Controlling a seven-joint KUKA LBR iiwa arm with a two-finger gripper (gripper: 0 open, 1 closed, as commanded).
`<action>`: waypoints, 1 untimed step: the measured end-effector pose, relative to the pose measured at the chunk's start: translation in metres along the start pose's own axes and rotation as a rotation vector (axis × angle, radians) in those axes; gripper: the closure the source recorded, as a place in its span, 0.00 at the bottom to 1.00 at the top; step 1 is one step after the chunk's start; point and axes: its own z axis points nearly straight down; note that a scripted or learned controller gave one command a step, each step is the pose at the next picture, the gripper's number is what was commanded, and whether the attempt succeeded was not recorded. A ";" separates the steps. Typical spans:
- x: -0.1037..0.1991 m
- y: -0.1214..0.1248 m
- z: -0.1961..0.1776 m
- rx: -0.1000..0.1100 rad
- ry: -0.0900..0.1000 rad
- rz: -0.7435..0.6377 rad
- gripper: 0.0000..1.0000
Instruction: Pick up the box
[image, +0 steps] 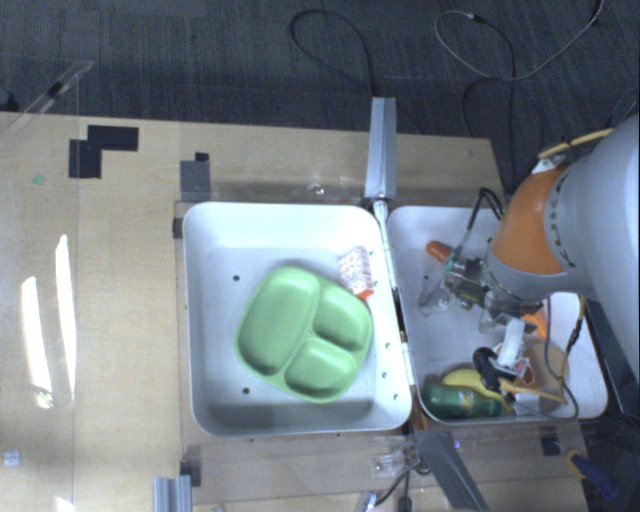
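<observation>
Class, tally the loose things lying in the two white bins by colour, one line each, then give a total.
Green: 2, divided plate and bottle
Yellow: 1, banana
Orange: 1, carrot-like piece
White and red: 1, small packet
Total: 5 that I can tell apart

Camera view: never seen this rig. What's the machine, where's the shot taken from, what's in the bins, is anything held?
One camera is fixed above a wooden bench and looks down at a slant. The grey machine with the orange band is a robot arm reaching in from the right; its gripper hangs over the right bin, and I cannot tell whether it holds anything. Two shallow white bins sit side by side. The left bin holds a green divided tray and, at its upper right edge, a small red and white packet, possibly the box to pick up. The right bin holds a dark green bottle, something yellow just behind it, and a few smaller items that are hard to identify.
</observation>
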 end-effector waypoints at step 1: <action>0.002 0.002 -0.012 -0.006 0.003 -0.005 1.00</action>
